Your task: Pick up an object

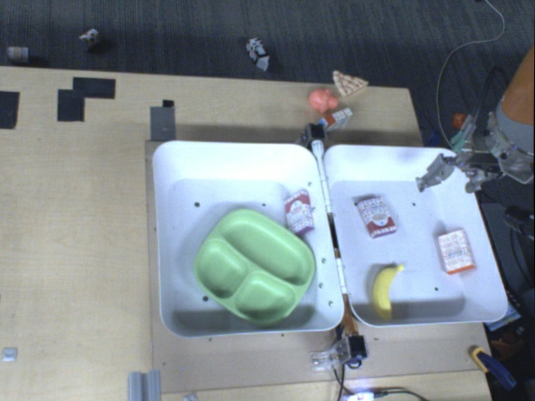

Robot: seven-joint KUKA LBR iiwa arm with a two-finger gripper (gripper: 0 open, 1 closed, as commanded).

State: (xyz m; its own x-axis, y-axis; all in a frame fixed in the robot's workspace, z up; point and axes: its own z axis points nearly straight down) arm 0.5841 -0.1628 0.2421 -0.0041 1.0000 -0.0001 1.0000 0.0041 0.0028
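Note:
The right bin (493, 303) holds a yellow banana (383, 288) near its front wall, a red and white packet (375, 215) at its middle left, and an orange and white packet (456, 251) at its right. A green divided plate (255, 264) lies in the left bin (167, 224), with another red and white packet (298, 211) by that bin's right wall. My gripper (450, 179) hangs over the back right corner of the right bin, open, with nothing between its fingers. It is above and to the right of the red and white packet.
Behind the bins on the bench lie a pink ball (322, 100), a pizza-slice toy (349, 83) and a small red item (338, 119). Small bits of clutter lie on the dark floor beyond. Cables run at the far right.

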